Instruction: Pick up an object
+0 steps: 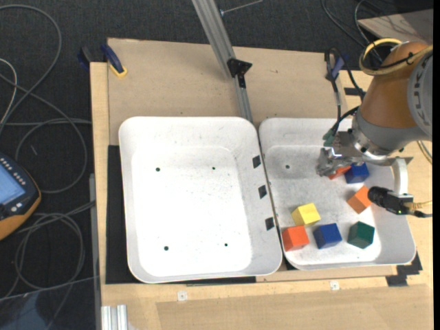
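the gripper [332, 162] sits low in the upper part of the right bin [295, 137], right of frame centre, with the grey and orange arm [393, 108] coming in above it from the right edge. whether it is wide, narrow or holding something cannot be told from this slanted view. just beside its tip lie a small red piece [337, 173] and a blue block [356, 174], both close against the metal; contact is unclear.

farther down in the same bin, an orange block [359, 200] lies toward the right wall, tilted on the floor. a yellow block [306, 214] sits near the bin's middle, and below it a row runs along the lower rim: a red-orange block [296, 237] at the left, a second blue block [328, 235] just beside it, and a green block [361, 234] at the right.

the left bin [137, 137] fills the centre left of the frame, its white floor speckled with dark dots. both bins rest side by side on the wooden bench [172, 74].
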`<state>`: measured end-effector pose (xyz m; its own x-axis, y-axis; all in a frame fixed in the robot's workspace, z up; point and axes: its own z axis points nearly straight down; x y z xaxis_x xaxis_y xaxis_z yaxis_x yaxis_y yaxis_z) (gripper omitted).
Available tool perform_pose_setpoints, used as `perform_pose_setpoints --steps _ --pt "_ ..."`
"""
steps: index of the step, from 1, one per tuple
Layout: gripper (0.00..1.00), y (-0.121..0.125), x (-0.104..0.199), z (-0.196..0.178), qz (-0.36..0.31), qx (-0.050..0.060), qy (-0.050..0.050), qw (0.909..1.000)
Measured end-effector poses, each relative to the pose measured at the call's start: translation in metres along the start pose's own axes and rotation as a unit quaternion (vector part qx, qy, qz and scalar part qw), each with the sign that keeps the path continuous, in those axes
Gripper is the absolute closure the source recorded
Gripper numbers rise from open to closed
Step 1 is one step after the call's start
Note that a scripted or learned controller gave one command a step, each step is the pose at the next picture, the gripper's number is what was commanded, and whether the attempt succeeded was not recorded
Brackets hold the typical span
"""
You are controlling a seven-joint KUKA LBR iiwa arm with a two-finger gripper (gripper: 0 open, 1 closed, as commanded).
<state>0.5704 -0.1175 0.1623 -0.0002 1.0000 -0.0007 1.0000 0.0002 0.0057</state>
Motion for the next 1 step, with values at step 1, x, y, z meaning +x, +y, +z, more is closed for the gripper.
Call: perform_pose_setpoints --steps 1 --pt "1.00 0.0063 -0.0062 -0.0469 0.000 0.000 0.000 1.0000"
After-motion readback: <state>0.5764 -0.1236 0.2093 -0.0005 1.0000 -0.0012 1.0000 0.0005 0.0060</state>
